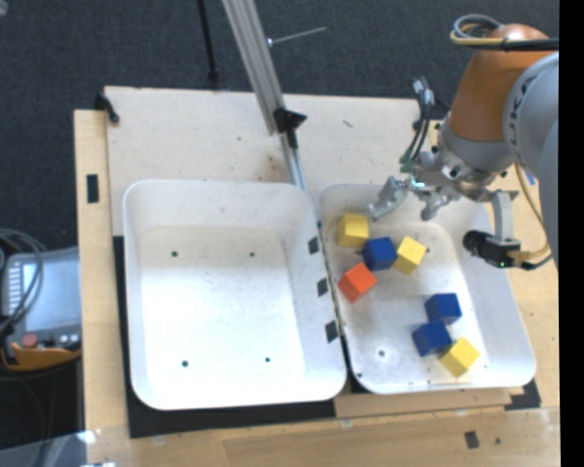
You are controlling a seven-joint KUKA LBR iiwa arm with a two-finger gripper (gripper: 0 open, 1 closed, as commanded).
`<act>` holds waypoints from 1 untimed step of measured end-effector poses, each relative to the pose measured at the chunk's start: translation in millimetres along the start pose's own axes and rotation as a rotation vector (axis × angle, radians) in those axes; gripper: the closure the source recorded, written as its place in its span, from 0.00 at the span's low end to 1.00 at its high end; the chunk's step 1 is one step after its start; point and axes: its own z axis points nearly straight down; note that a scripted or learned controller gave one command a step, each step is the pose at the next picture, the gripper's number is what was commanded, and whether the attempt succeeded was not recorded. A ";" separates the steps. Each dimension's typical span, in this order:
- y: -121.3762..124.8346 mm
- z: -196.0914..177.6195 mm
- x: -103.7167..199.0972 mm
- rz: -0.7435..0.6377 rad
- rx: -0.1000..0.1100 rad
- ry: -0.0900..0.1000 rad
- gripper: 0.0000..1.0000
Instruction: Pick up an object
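Gripper [412, 198] with fingers spread and nothing between them, poised above the far end of the right bin [506, 305]. Candidate blocks lie below it: yellow cube [351, 229], blue cube [379, 253] touching a second yellow cube [410, 254], and orange cube [358, 281] just beside. Risk: in this tight cluster a descending finger may land on a neighbour, pushing blocks aside rather than enclosing one.

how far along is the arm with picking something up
Done: the gripper is over the far end of the right bin. In hand: nothing visible between its fingers. Left: the whole pick; the yellow cube, blue cube and orange cube all lie in the bin.
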 end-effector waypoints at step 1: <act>1.0 -3.4 -0.3 -0.002 -0.005 -0.002 0.00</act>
